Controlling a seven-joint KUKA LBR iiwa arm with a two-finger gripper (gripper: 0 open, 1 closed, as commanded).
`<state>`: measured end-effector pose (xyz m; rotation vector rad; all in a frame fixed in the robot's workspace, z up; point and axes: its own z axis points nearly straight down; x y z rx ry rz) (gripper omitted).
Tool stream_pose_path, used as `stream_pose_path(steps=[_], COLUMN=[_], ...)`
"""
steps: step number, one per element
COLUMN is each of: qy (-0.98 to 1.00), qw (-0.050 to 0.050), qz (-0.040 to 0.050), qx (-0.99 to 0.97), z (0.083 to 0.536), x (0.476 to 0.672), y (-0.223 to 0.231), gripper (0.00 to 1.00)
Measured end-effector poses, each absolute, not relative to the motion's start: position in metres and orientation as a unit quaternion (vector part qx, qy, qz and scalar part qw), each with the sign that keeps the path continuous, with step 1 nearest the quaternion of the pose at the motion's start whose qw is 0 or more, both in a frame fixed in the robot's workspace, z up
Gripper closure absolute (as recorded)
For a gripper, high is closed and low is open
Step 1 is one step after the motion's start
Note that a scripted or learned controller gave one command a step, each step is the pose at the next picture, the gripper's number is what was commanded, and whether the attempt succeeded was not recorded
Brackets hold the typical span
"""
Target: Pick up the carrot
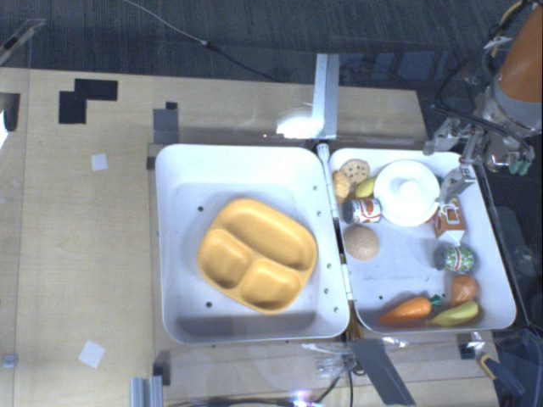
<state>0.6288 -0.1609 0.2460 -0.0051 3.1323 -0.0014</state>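
Two shallow white bins sit side by side on the worktop (76,253) before us. We see the left bin (182,176) holding a yellow divided dish (257,253), tilted somewhat in its middle. We find the carrot (407,309) in the right bin (501,291), lying along the near wall, its green top pointing right toward a yellow banana (456,315) that lies just beside it at the near right corner. A reddish-brown rounded item (463,288) sits just behind the banana, and a small green and white can (456,259) lies farther back along the right side. Toward the far end we see a white bowl (407,192), a cookie (354,171) at the far left corner, a red and white can (363,210) and a tan ball (361,242) along the left wall. The end effector (462,176) hangs over the far right part of that bin, well apart from the carrot; we cannot tell how its fingers stand.
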Motion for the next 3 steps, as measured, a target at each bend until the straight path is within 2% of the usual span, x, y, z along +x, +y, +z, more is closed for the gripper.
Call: stream_pose_path(steps=[1,2,3], qy=[0.998,0.995,0.986], qw=[0.003,0.002,0.009], qz=[0.0003,0.0011,0.0005], qx=[0.058,0.096,0.165], z=[0.170,0.123,0.090], x=[0.574,0.519,0.492], y=[-0.142,-0.094,-0.089], gripper=[0.00,0.00,0.00])
